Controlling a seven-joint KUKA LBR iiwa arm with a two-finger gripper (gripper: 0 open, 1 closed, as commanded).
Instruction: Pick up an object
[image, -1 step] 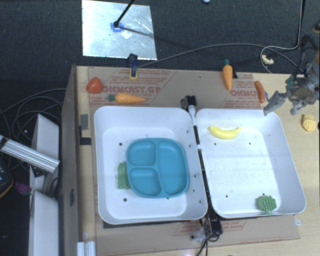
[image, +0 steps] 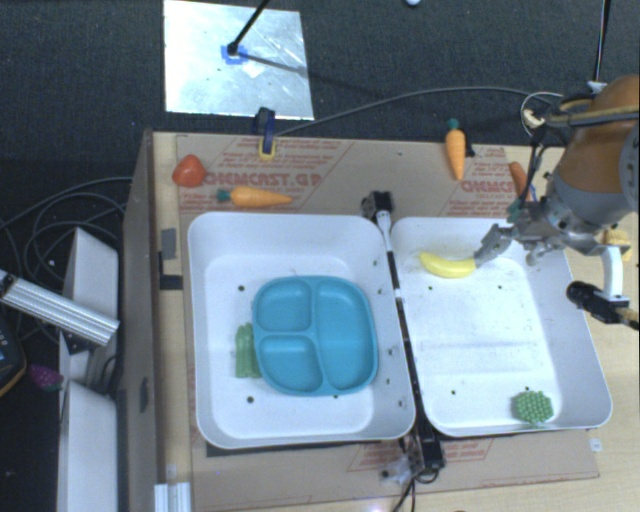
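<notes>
A yellow banana (image: 447, 265) lies near the back left of the right bin (image: 580, 350). A green bumpy ball (image: 533, 405) sits in that bin's front right corner. The left bin (image: 215, 300) holds a blue divided plate (image: 315, 333) with a green piece (image: 245, 352) along the plate's left side. My gripper (image: 512, 247) hangs over the back of the right bin, just right of the banana. It is open, with its left fingertip (image: 489, 246) close to the banana's right end and nothing between the fingers.
On the cardboard behind the bins lie an orange carrot (image: 258, 197), a red-orange fruit (image: 188, 171), a second carrot (image: 456, 151) and a small orange piece (image: 517, 178). A clip (image: 380, 207) sits where the bins meet.
</notes>
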